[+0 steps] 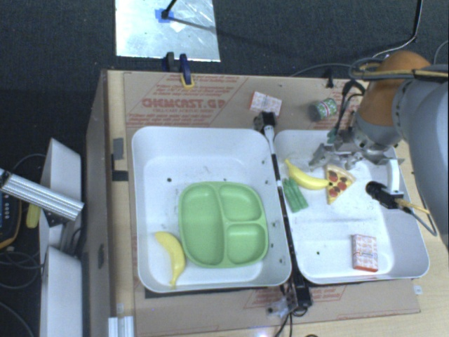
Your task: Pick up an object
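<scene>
My gripper (337, 156) hangs low over the back of the right bin (407, 258). Just in front of it lies a toy pizza slice (338, 184), and a yellow banana (306, 177) lies to the gripper's left, its tip near the gripper. A green ridged piece (294, 194) rests beside the bin's left wall. Near the front right lies a small orange-red packet (364, 251). I see nothing held in the gripper.
The left bin (151, 188) holds a green divided plate (223, 223) and a second banana (172, 255) at its front left. Behind the bins on the bench sit a small green can (324, 109) and a printed card (265, 102).
</scene>
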### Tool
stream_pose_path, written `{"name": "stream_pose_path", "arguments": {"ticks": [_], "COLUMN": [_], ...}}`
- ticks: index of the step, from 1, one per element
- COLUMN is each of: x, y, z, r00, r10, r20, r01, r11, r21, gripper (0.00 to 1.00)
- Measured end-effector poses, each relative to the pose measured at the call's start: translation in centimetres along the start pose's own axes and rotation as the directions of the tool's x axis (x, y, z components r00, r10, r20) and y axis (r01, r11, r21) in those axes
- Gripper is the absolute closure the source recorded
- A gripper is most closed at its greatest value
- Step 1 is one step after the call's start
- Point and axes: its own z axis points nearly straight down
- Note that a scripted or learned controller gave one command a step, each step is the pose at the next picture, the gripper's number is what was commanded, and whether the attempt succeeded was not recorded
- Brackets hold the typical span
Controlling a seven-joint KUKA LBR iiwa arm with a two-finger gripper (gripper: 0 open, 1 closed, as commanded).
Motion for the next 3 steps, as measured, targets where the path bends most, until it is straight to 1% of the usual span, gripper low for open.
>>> {"name": "stream_pose_path", "arguments": {"ticks": [1,2,3], "x": [0.4,4.2,6.1], "y": [-3.5,0.4,-2.9], "z": [-0.2,-4.7,-1.1], "r00": [1.0,1.0,1.0], "r10": [0.003,-0.001,0.003], "r20": [0.001,0.001,0.0], "r01": [-0.003,0.001,-0.003], "r11": [1.0,1.0,1.0], "r21": [-0.003,-0.005,-0.001], "gripper": [0.0,0.0,0.0]}}
